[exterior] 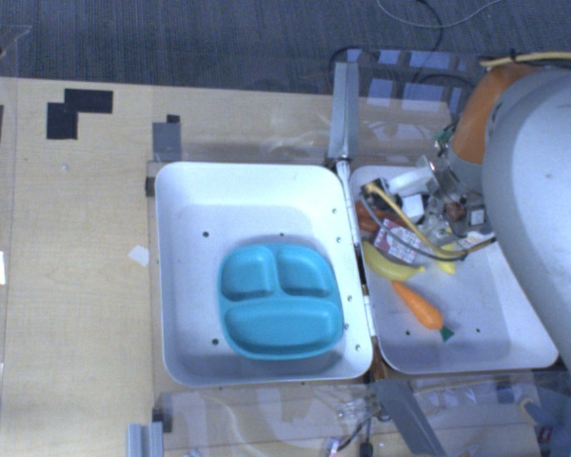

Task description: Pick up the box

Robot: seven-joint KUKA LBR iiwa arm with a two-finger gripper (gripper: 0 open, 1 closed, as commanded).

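Note:
The right bin (476, 336) holds a small pile at its upper left. In that pile lies a flat box (397, 243) with dark red and white print, tilted and partly covered by thin yellow cables. My gripper (442, 208) hangs low over the pile, just right of and above the box, under the grey arm (538, 179) with its orange band (476, 112). Cables and wrist parts hide the fingertips, and I cannot see whether the box is between them. A white piece (406, 181) sits at the gripper's left.
A yellow banana (388, 266) lies just below the box and an orange carrot (419, 305) below that. A brown item (364, 219) rests by the bin's left wall. In the left bin (186, 208) lies a blue divided plate (280, 300).

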